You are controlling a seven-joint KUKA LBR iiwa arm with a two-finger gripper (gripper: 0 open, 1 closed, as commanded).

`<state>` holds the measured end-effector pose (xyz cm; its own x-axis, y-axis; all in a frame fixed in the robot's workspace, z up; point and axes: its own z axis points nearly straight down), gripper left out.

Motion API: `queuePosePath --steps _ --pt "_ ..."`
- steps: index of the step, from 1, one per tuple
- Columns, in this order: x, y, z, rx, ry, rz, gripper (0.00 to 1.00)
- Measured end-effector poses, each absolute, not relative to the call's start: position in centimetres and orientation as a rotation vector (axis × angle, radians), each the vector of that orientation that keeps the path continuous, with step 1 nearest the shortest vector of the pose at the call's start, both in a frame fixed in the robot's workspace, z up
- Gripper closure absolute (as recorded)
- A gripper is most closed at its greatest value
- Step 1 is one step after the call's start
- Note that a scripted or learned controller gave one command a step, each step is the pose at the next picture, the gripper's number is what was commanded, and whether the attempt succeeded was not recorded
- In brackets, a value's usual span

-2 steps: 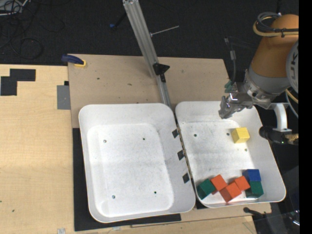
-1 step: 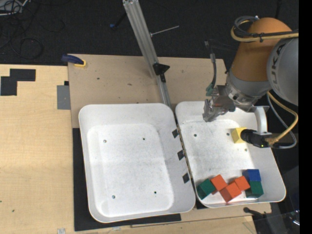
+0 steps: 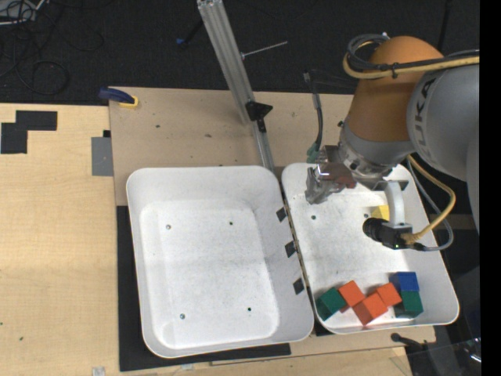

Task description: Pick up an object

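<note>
On bench, both bins: viewed from above at a slant, arm reaching in from right.
Writing: dark letters on grey arm casing (image 3: 450,116) at upper right, partly cut off, not readable with certainty.
Left bin (image 3: 149,190): shallow, white, rounded corners; small dark specks on floor; no objects seen inside.
Right bin (image 3: 297,180): shallow, white, touching left bin along shared edge; black clips (image 3: 290,248) spaced along that seam.
Right bin contents: cluster of blocks at near corner, packed close, several touching.
Green block (image 3: 331,301): leftmost of cluster, just beside orange block (image 3: 351,292).
Red-orange blocks (image 3: 376,304): middle of cluster, two side by side.
Blue block (image 3: 405,281): right of cluster, above a second green block (image 3: 410,303).
Yellow block (image 3: 380,211): apart from cluster, mid-right of bin, partly hidden by white fitting (image 3: 398,202) on arm.
Gripper (image 3: 315,191): over far left part of right bin, close to rim, well apart from block cluster.
Gripper state: metal fingers point down; cannot tell whether spread or pressed together; nothing seen between them.
Arm wrist: orange band (image 3: 387,92) above gripper, cables (image 3: 368,53) looped around it.
Bench (image 3: 180,131): light wood; slanted aluminium rail (image 3: 231,61) behind bins; blue-and-yellow clamp (image 3: 119,96) at far left edge.
</note>
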<state>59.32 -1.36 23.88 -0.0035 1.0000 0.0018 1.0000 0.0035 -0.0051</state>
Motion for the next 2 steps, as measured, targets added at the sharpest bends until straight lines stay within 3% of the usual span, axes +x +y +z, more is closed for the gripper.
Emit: queuePosePath --steps 2 --pt "57.3 9.4 23.3 -2.212 -2.222 0.004 1.0"
